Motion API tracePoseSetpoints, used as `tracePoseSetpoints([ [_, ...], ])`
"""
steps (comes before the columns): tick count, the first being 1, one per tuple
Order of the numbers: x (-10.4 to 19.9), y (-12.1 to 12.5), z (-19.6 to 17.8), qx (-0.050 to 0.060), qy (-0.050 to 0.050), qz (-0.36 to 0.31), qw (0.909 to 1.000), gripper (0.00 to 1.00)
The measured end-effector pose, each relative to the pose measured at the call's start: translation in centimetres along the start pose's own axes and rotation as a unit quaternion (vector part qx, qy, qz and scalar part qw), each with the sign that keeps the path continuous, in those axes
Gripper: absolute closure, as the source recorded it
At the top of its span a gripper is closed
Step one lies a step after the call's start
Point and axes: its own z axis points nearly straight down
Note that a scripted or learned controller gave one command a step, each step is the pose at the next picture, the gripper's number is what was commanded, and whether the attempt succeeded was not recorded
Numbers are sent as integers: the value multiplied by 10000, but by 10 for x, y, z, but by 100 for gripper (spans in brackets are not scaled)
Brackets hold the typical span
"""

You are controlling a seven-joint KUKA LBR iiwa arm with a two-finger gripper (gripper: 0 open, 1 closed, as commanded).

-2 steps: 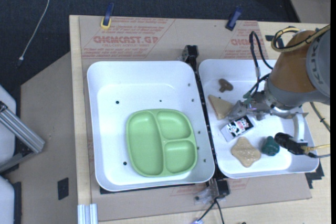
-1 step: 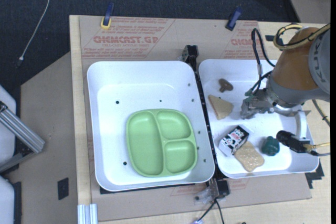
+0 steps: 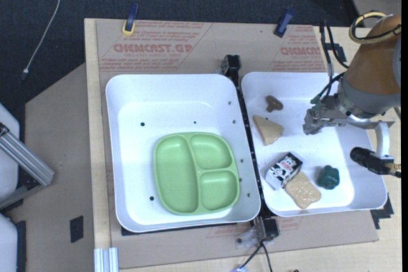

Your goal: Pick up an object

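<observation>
The right bin (image 3: 357,200) holds several small objects. A brown lump (image 3: 273,103) lies near its far left, with a tan wedge (image 3: 269,130) just in front of it. A black-and-white carton (image 3: 283,170) rests by the left wall, touching a tan cracker-like piece (image 3: 302,190). To the right of these sits a teal object (image 3: 329,177). My gripper (image 3: 313,120) hangs over the bin's middle, right of the tan wedge and above the teal object in the view. Nothing shows in its grasp.
The left bin (image 3: 127,105) contains a green divided plate (image 3: 194,172). The arm's grey body and orange band (image 3: 376,67) cover the right bin's far right corner. A black part (image 3: 370,159) juts over the bin's right side. Clamps hold the cardboard base at the back.
</observation>
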Motion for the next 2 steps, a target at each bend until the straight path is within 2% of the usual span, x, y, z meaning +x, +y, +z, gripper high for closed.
tracePoseSetpoints([
  [2, -6, 3, -97, -7, -2, -11, 10000, 100],
])
